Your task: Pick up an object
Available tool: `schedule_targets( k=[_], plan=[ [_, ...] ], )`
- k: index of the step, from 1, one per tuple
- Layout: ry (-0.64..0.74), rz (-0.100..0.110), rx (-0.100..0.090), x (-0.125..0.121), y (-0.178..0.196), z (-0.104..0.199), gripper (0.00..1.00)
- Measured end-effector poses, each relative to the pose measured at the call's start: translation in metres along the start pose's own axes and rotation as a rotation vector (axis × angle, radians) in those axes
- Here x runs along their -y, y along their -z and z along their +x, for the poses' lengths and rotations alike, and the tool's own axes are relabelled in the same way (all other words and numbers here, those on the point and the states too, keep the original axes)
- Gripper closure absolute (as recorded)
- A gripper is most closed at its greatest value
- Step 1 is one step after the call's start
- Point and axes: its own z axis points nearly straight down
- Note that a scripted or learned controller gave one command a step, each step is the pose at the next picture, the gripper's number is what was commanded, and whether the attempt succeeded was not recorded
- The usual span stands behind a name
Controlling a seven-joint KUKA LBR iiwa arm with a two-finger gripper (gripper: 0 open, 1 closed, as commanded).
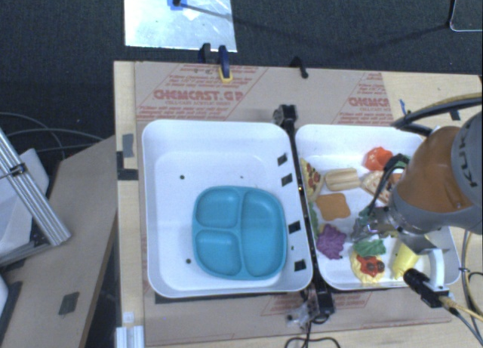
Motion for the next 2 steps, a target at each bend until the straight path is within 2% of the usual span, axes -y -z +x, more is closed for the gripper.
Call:
schedule_targets(
  k=[1, 2],
  plan=[
    [-0.005, -0.004, 0.003, -0.001, 0.011, -0.004, 1.00],
    [-0.005, -0.006, 0.005, 0.000, 0.084, -0.011, 1.00]
  ],
)
